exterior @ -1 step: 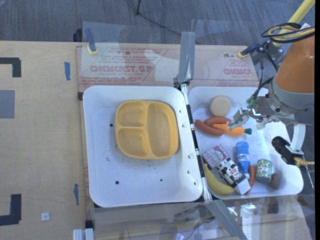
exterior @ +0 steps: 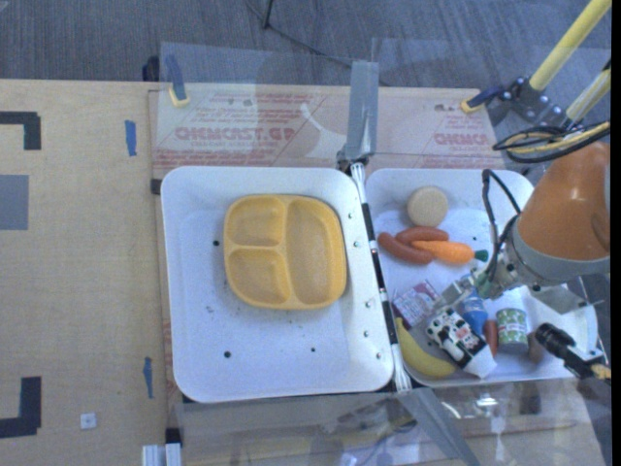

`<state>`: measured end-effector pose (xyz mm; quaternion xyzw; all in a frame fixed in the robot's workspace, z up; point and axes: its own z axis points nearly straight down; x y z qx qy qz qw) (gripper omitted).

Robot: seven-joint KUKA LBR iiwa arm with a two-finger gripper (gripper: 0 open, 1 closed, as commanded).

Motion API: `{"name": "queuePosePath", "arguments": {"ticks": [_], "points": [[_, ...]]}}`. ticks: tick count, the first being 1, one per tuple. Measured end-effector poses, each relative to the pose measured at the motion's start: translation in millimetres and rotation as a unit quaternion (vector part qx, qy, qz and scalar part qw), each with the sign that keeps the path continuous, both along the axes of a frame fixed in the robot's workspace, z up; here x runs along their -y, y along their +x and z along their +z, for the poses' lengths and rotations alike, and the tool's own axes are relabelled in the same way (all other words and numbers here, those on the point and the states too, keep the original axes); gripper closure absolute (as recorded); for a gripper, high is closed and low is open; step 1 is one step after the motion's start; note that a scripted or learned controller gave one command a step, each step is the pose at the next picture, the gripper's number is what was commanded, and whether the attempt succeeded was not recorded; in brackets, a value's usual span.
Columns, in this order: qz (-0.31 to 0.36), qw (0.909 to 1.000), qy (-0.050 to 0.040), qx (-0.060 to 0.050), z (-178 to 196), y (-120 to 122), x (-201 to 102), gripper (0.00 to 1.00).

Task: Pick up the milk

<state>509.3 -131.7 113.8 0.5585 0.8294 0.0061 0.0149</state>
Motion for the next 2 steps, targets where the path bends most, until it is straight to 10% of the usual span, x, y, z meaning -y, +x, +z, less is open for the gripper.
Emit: {"name": "queuePosePath", "arguments": {"ticks": [1,2], "points": [[0.082,0.9965,0.0015,-0.014,45.9,32.4,36.7,0.00],[0.114,0.9935,0.0009,-0.010,-25.2,-3.2,-22.6,0.00]]}}
